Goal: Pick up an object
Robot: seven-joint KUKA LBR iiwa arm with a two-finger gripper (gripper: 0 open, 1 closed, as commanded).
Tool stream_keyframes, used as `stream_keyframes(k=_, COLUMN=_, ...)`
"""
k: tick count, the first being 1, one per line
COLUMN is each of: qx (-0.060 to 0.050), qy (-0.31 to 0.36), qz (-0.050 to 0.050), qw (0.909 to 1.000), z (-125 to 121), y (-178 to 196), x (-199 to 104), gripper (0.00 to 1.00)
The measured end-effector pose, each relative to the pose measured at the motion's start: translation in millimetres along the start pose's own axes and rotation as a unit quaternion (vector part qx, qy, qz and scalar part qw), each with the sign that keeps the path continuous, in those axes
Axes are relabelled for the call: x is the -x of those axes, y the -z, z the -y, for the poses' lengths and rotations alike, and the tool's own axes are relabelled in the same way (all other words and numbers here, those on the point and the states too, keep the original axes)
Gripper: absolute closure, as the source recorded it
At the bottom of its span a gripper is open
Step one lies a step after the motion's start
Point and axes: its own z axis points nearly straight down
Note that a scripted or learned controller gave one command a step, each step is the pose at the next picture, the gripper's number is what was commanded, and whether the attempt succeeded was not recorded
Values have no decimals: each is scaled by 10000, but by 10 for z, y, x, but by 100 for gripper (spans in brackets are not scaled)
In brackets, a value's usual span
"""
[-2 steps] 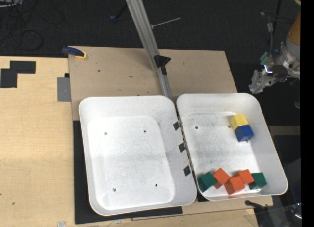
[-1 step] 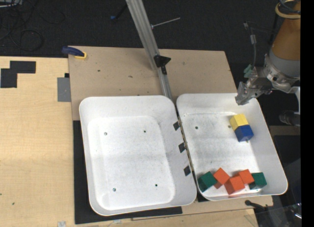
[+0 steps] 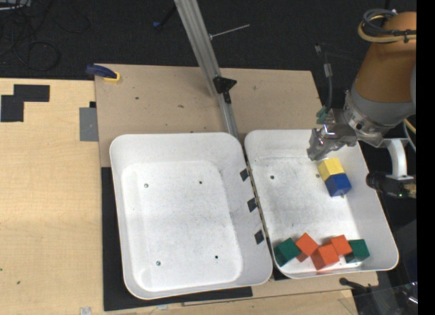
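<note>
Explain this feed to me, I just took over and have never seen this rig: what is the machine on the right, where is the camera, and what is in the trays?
One fixed camera looks down at a slant on a bench with two shallow white bins. The grey and orange shape at the right is a robot arm; its gripper sits over the right bin, just above a yellow block with a blue block beside it. Whether it holds anything, I cannot tell. Green and orange blocks crowd that bin's near edge. The left bin stands alongside.
</note>
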Motion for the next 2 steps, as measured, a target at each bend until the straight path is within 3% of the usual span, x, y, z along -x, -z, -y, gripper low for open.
stream_keyframes(k=2, qx=-8, qy=-5, qz=6, qw=10000, z=486, y=-296, x=-910, gripper=100)
